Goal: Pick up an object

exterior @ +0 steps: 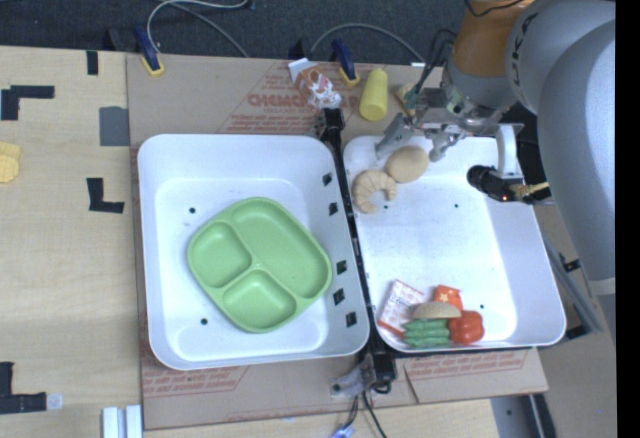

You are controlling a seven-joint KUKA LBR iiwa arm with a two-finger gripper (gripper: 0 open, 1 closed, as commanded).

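Red-and-green toy food pile (440, 318) sits untouched; your two-finger gripper (420, 131) hovers just above the round tan bun (406, 164), spread unreadable. Descend next.

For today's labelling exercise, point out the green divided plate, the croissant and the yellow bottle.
green divided plate (258, 264): camera view, on the ridge where its compartments meet.
croissant (373, 189): camera view, on the middle of its curved body.
yellow bottle (373, 95): camera view, on the middle of its side.
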